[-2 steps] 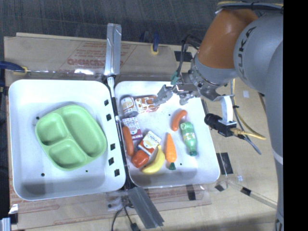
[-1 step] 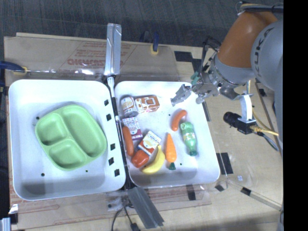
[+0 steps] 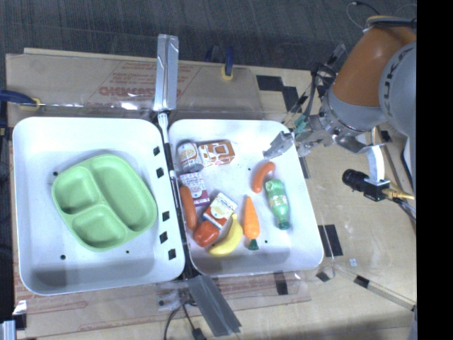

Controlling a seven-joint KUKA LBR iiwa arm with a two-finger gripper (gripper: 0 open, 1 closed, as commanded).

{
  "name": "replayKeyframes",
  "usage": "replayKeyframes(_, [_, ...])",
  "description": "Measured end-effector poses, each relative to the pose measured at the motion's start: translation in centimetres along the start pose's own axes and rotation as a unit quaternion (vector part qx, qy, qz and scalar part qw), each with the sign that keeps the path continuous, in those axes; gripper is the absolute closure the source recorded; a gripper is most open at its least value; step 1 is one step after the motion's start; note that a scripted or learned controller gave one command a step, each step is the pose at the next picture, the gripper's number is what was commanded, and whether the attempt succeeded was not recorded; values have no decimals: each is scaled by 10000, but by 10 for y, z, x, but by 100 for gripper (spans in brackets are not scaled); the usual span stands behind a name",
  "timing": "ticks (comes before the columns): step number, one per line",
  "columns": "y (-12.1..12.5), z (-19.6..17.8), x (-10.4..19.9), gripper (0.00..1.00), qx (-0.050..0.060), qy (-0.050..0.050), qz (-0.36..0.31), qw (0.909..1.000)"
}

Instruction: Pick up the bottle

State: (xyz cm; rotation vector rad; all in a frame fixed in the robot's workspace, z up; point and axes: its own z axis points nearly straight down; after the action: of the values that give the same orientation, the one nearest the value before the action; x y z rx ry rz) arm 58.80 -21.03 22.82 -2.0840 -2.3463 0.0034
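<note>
The bottle is small and green with a pale label. It lies on its side in the right bin, near that bin's right wall. My gripper hangs over the bin's far right corner, above and apart from the bottle. An orange-red sausage lies between the two. I see nothing held in the gripper.
The right bin also holds a can, a brown carton, a carrot, a banana, a small carton and a red item. A green divided plate sits in the left bin.
</note>
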Motion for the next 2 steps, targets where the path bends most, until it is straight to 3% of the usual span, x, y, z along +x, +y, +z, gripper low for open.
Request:
replayKeyframes(1, [51, -80, -6, 0, -22, -17, -890, 9960])
replayKeyframes(2, [69, 59, -5, 0, -2, -1, -1422, 9898])
